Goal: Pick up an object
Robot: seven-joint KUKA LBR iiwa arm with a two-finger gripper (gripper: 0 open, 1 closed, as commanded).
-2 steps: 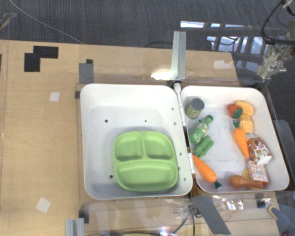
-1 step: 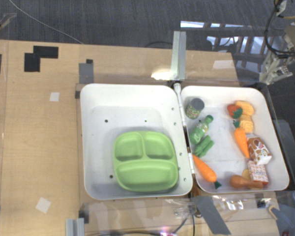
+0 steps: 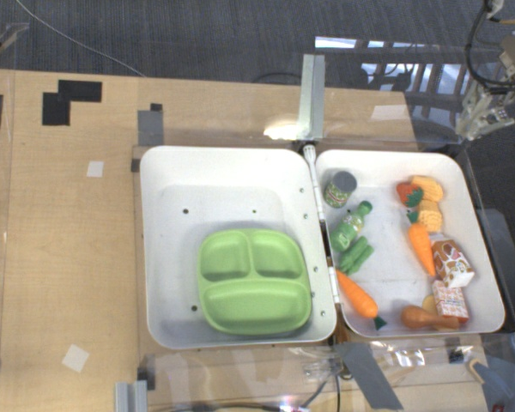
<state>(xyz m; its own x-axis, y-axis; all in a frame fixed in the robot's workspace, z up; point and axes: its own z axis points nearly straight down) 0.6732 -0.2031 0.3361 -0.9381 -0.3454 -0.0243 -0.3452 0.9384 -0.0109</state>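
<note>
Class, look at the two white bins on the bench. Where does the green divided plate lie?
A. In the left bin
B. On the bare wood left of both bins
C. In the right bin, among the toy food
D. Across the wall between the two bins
A: the green divided plate lies flat inside the left bin, while the carrots and other toy food sit in the right bin.

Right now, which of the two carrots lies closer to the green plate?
The carrot at the right bin's lower left, beside the divider. The other carrot lies further right, by the carton.
</note>
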